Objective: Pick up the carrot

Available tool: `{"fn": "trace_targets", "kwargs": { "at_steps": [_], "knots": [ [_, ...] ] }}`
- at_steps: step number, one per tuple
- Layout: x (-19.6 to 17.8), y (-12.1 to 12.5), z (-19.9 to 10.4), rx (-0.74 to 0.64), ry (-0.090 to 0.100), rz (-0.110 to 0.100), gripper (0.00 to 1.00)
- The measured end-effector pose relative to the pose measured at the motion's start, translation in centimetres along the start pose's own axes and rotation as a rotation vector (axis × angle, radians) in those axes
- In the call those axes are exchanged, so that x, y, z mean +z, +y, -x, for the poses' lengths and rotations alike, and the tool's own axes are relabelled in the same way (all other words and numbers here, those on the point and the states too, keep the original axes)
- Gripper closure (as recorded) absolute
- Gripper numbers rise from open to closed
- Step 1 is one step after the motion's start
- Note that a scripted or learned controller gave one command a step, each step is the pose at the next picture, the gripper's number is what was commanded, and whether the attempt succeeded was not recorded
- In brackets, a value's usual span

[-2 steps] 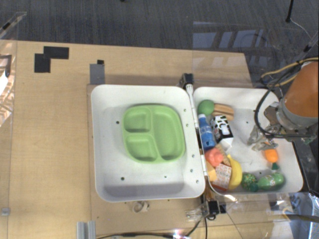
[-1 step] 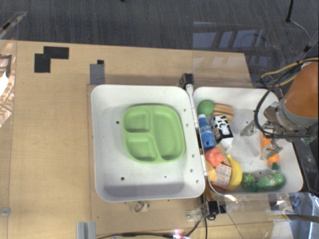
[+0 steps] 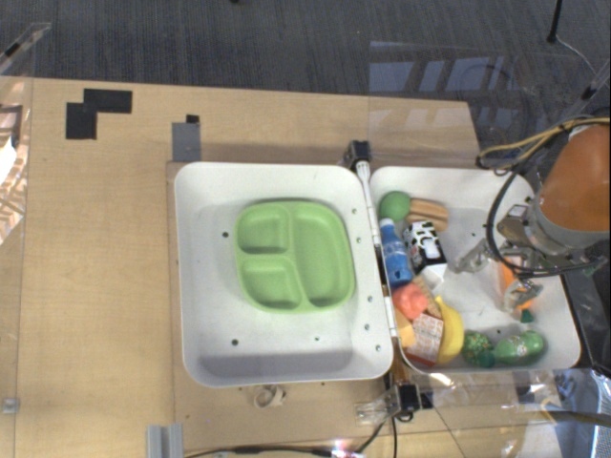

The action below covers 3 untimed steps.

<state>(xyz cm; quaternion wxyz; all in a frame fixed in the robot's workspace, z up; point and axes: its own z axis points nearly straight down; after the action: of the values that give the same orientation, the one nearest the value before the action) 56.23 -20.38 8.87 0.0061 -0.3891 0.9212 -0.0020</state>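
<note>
Beside the gripper (image 3: 504,273), carrot (image 3: 521,295) lies.

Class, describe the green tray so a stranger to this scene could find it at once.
Start at the two white bins; take the left bin, away from the arm. The tray lies near its middle. It is the pale green one with three compartments, far from the toys piled in the right bin.

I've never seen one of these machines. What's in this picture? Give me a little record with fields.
left bin: holds a green divided plate
right bin: toys piled along its left and front sides
toys: green ball, blue bottle, banana
arm: reaches in from the right, over the right bin
claw: low in the right bin, something orange at its tip, perhaps the carrot
</note>
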Motion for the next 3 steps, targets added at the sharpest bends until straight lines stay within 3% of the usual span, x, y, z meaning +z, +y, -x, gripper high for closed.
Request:
{"fn": "trace_targets", "kwargs": {
  "at_steps": [1, 2, 3],
  "knots": [
    [-0.1, 1.9, -2.0, -0.165, 0.0, -0.005, 0.0],
    [-1.5, 1.6, -1.6, -0.164, -0.008, -0.016, 1.0],
    [-1.5, 1.7, -1.6, -0.164, -0.008, -0.015, 0.0]
  ]
}}
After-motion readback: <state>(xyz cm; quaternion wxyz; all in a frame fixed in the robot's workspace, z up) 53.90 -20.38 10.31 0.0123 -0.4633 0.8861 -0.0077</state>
